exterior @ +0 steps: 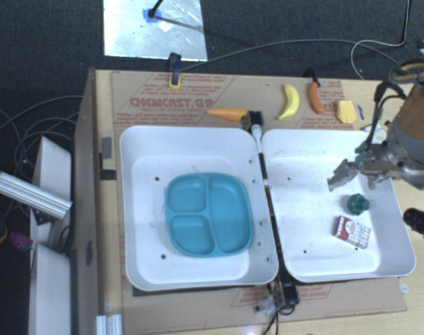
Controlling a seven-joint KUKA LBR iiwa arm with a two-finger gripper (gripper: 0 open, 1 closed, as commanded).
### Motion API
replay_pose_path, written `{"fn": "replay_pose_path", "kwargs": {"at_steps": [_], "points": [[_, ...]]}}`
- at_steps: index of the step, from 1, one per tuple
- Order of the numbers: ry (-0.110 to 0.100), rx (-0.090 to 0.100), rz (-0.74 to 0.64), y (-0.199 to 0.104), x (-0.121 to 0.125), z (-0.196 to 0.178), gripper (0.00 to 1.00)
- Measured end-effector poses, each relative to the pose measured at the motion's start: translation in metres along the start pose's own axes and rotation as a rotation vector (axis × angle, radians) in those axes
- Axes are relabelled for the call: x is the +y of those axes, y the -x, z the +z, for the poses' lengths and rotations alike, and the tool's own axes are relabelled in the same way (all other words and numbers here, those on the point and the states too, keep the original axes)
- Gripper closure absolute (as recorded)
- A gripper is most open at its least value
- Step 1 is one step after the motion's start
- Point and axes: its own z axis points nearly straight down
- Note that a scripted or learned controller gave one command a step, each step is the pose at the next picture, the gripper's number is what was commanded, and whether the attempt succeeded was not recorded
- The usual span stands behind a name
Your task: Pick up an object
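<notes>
1. From above, the arm reaches in from the right, with its gripper (353, 169) over the right bin (303, 257). I cannot tell how the claw is set.
2. A green ball (357, 203) lies just below it, untouched, and a small red box (352, 231) sits nearer the front.
3. This looks like the approach step. Next, the gripper should line up over the ball and descend.

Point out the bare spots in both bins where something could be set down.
Right bin: its left half is bare, from the divider to the hand. Its right side is crowded by the green ball and red box. Left bin: just margins around the blue tray.
</notes>
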Motion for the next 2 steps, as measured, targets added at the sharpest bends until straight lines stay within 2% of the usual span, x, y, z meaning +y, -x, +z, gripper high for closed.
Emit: {"fn": "replay_pose_path", "kwargs": {"at_steps": [1, 2], "points": [[-0.002, -0.001, 0.003, 0.062, 0.023, 0.047, 0.0], [-0.003, 0.0, 0.003, 0.092, 0.044, 0.106, 0.0]]}}
